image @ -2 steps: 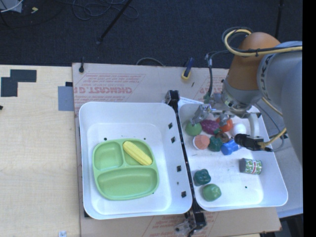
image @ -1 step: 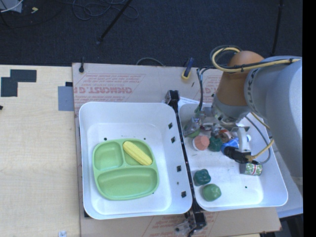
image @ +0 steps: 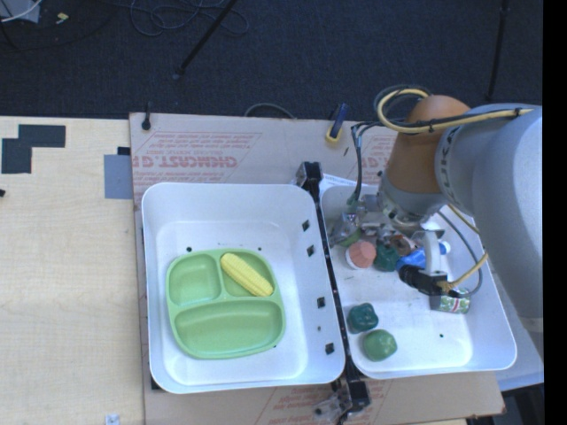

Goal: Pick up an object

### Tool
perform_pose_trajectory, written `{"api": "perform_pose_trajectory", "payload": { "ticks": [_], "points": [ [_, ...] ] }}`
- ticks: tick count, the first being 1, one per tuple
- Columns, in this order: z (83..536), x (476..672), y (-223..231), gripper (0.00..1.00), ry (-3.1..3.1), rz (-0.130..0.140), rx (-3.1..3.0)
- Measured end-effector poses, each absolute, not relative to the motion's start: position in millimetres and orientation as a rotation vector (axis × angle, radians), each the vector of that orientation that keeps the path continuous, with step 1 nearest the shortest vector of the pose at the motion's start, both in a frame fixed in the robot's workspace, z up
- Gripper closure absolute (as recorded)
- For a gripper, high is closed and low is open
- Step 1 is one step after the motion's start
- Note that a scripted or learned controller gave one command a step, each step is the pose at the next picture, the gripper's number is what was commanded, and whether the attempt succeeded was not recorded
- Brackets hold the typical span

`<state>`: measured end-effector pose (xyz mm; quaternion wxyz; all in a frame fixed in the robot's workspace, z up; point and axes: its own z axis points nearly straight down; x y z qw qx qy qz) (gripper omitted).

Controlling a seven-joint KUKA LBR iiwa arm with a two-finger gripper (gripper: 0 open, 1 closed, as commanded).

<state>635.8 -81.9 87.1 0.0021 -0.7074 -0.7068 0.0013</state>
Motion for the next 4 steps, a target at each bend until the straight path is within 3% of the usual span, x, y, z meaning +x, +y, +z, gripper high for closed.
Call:
{"api": "perform_pose_trajectory", "payload": {
  "ticks": [1, 3, 4],
  "points": [
    [97, 635.2, -83, 1.0, -2.21, 0.007, -2.223],
    [207, 637.3, -100, 1.0, -2.22, -0.002, -2.226],
    [228, 637.4, -101, 1.0, -2.22, 0.0, -2.221]
  ]
}}
